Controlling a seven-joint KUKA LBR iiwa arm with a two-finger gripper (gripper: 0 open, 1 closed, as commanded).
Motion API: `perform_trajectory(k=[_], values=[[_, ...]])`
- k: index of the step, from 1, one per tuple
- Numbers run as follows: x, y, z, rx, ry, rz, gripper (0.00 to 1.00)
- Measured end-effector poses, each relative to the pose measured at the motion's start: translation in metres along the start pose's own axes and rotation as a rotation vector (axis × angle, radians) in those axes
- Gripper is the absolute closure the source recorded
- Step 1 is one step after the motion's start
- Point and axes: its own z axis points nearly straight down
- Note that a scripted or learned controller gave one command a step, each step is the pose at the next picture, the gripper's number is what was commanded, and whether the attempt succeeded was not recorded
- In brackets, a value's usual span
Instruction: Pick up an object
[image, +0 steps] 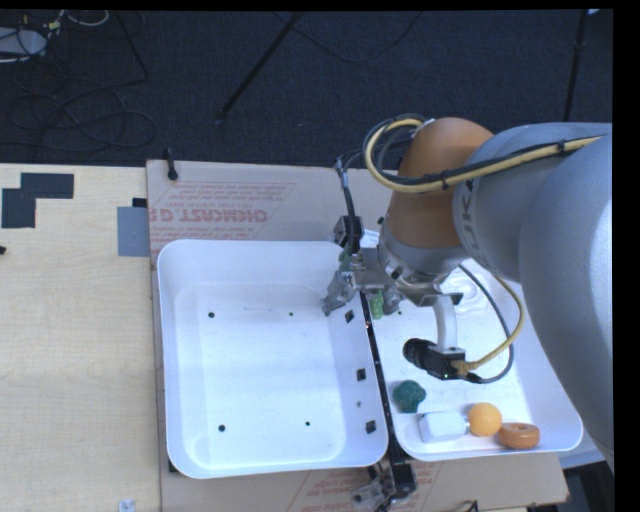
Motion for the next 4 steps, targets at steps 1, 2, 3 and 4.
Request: perform_trajectory(k=[1, 2, 3, 4], values=[[0.077, 0.041, -0.015, -0.004, -0.002, 0.003, 0.0], [0.072, 0.039, -0.024, 0.003, -0.007, 0.005, 1.0], [0.057, 0.003, -0.048, 0.001, -0.006, 0.014, 1.0], [0.05, -0.063, 0.003, 0.012, -0.006, 0.012, 1.0]])
